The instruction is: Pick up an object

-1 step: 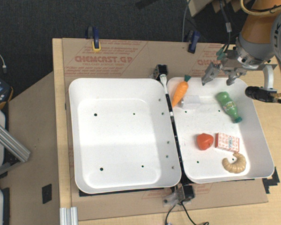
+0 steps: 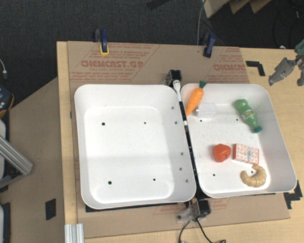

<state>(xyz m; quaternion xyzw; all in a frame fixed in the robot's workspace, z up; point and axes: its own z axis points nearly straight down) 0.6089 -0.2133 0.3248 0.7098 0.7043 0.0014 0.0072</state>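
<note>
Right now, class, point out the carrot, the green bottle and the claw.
carrot (image 2: pixel 194 100): camera view, middle of its orange body.
green bottle (image 2: pixel 247 114): camera view, middle of its body.
claw (image 2: pixel 279 73): camera view, its grey fingers.

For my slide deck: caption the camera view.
Gripper hovers beyond the right bin holding carrot, green bottle, red object, small box and croissant.

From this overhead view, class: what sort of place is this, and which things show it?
Probably a robotics lab test bench. Two white bins sit side by side on a clamped cardboard sheet, toy foods such as a carrot and green bottle lie in one, and a robot's tool waits at the right.
</note>
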